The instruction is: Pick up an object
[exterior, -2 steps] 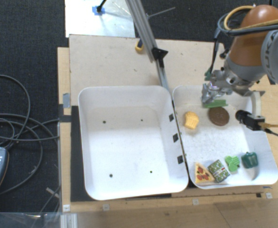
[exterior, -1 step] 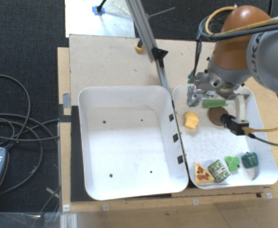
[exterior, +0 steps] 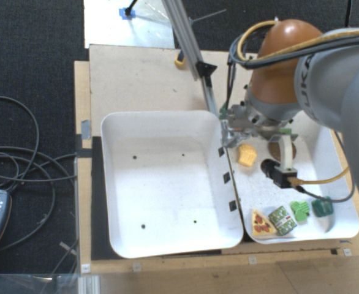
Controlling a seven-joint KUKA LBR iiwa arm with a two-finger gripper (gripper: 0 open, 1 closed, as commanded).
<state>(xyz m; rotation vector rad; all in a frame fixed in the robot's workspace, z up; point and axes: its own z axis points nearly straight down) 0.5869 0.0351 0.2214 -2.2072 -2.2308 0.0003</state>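
My gripper [exterior: 231, 137] hangs low over the left part of the right bin [exterior: 345, 222], close to the wall shared by the two bins. A yellow wedge-shaped block [exterior: 247, 155] lies just right of and below it, apart from it as far as I can tell. A brown and white round object [exterior: 284, 149] sits further right, partly hidden under the wrist. Along the bin's front lie a pizza-slice toy [exterior: 262, 224], a small green box [exterior: 282, 219], a light green piece [exterior: 300, 210] and a dark green piece [exterior: 321, 208].
The left bin [exterior: 112, 225] stands beside the right one, sharing a wall with black markers [exterior: 226, 177]. A black connector with a yellow cable [exterior: 279, 174] hangs over the right bin. A slanted metal pole [exterior: 185, 29] crosses behind the bins.
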